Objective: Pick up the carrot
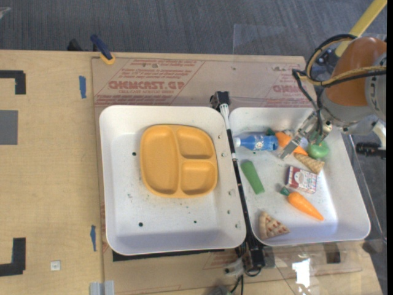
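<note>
A carrot with a green top lies in the right bin, toward its near right side, pointing down and to the right. A second orange, carrot-like piece lies at the far side of that bin, beside a blue bottle. My gripper hangs low over the far part of the right bin, right beside this orange piece and well away from the near carrot. The gripper hides part of the orange piece.
The right bin also holds a green apple, a tan cone-like piece, a red and white carton, a green stick and a pizza slice. A yellow divided plate lies in the left bin.
</note>
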